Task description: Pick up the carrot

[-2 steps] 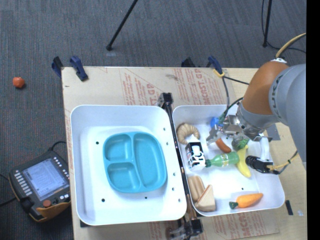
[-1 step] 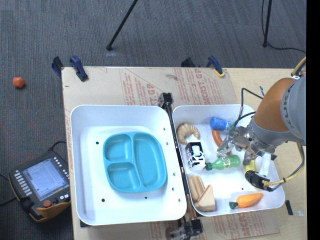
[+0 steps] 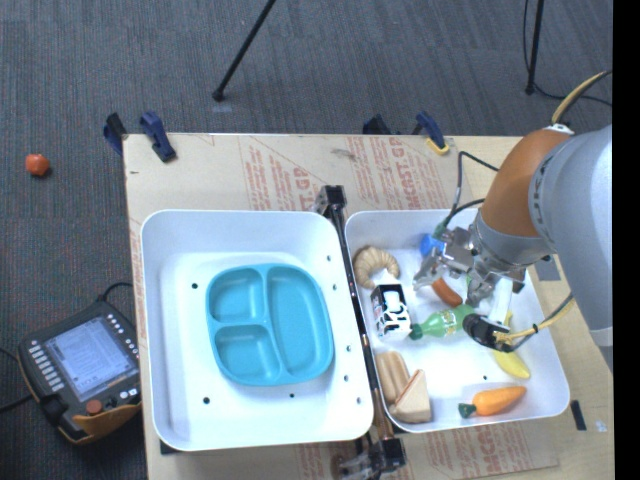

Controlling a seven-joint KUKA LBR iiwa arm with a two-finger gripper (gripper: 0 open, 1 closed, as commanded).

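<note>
1. The carrot (image 3: 497, 400) lies at the lower right of the right bin (image 3: 553, 378), well below the gripper (image 3: 455, 273); the gripper should shift down-frame and straddle its length.
2. Its jaws look spread, holding nothing clearly.
3. The left bin (image 3: 170, 268) holds a blue tray (image 3: 268, 324); a croissant (image 3: 374, 261) sits in the right bin's upper left.

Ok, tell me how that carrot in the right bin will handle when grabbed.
The carrot looks like a smooth, tapered toy, so it is probably stiff and light. Its rounded body lies flat on the right bin floor, so a nudge may roll it. The glossy taper could slip toward the thin end if pinched off-centre.
</note>
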